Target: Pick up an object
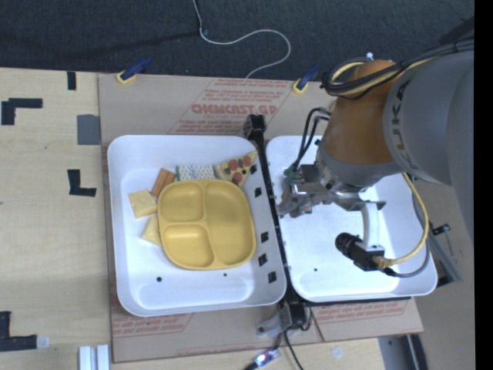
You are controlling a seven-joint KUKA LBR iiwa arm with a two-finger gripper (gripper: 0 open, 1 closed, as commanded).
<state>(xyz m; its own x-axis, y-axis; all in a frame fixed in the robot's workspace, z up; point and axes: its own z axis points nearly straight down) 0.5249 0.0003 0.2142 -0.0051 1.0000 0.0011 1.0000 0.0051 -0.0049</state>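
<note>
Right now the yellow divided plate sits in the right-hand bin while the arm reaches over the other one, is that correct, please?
Not quite: the camera view shows the yellow divided plate in the left-hand bin, and the arm reaches over the right-hand bin.

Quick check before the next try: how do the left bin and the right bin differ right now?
The left bin holds a yellow divided plate with small items tucked along its upper-left side, while the right bin shows mostly bare white floor. The arm and its gripper hang over the right bin, not the left bin. Both are shallow, white and round-cornered.
</note>
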